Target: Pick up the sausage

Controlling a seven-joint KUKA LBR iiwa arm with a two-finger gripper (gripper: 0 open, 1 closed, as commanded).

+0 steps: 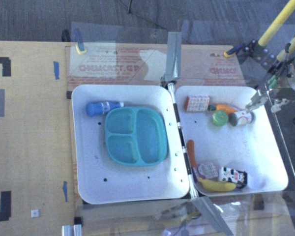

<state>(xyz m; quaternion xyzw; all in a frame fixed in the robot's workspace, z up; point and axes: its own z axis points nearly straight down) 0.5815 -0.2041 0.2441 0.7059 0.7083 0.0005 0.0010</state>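
The sausage is a thin reddish-brown stick lying lengthwise against the left wall of the right bin, just above a clear packet. My gripper hangs over the bin's far right corner, close to a small white can lying on its side. It is well away from the sausage, up and to the right of it. Nothing shows held in it.
The right bin also holds a patterned box, a carrot, a green round lid, a banana and a black-and-white item. The left bin holds a teal divided plate and a blue bottle.
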